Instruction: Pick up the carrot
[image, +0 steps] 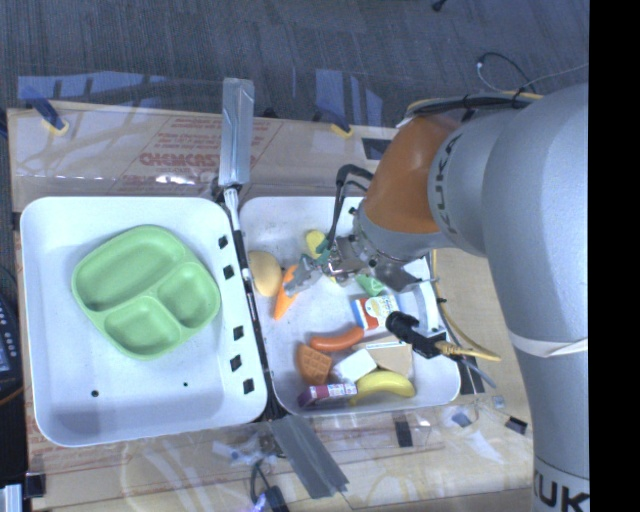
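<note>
- Even, fairly bright light from overhead.
- Soft shadow darkens the left bin's (60, 420) near corner.
- Glare streaks the clear plastic sheet (150, 150).
- Overall slightly soft and grainy.

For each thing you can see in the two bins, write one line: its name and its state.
Small orange carrot: lying in the right white bin, at the gripper's tip; grasp unclear.
Green three-compartment plate: flat in the left white bin, nothing on it.
Yellow banana: lying by the right bin's near wall.
Pale round potato: resting beside the carrot.
</note>
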